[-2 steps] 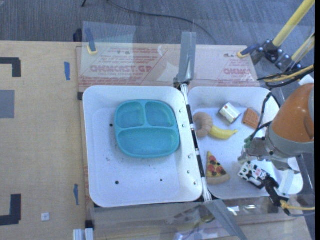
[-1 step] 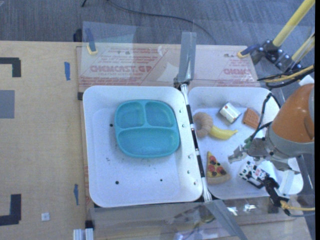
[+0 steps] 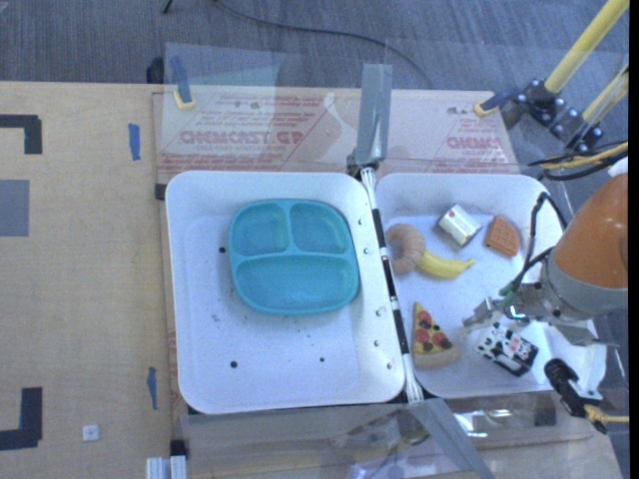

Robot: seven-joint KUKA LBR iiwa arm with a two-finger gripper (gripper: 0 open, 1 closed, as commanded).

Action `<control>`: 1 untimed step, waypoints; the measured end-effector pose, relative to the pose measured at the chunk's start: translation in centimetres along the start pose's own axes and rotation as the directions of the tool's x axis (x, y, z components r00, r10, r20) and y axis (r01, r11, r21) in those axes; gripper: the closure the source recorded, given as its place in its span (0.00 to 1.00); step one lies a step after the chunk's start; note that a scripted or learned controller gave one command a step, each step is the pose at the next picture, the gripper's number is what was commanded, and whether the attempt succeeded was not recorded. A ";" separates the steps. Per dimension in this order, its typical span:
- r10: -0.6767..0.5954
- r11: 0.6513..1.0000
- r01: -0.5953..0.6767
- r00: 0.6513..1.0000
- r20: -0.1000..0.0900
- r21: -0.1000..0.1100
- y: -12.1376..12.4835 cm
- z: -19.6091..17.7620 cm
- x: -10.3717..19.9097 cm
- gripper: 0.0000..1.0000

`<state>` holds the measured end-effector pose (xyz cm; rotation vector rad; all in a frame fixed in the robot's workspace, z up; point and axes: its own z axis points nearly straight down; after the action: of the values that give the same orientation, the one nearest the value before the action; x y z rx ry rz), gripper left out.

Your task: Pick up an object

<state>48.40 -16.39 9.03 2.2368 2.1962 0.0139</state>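
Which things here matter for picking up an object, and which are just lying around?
For the job: gripper; right bin items: banana, pizza slice, black-and-white toy, waffle piece, small box, tan toy.

Lying about: teal divided plate, left bin.

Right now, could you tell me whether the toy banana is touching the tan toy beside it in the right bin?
Touching. In the camera view, the banana lies with its left end against the lower edge of the tan mushroom-shaped toy, with no white bin floor visible between them.

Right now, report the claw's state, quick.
Claw: over the right white bin, beside the small black-and-white patterned object; open or closed cannot be told, and nothing visibly held.
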 end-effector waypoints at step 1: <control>0.003 1.000 -0.003 1.000 0.011 -0.009 0.2 -1.0 -0.4 1.00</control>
<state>48.59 -16.83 10.04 2.2298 2.1835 0.0114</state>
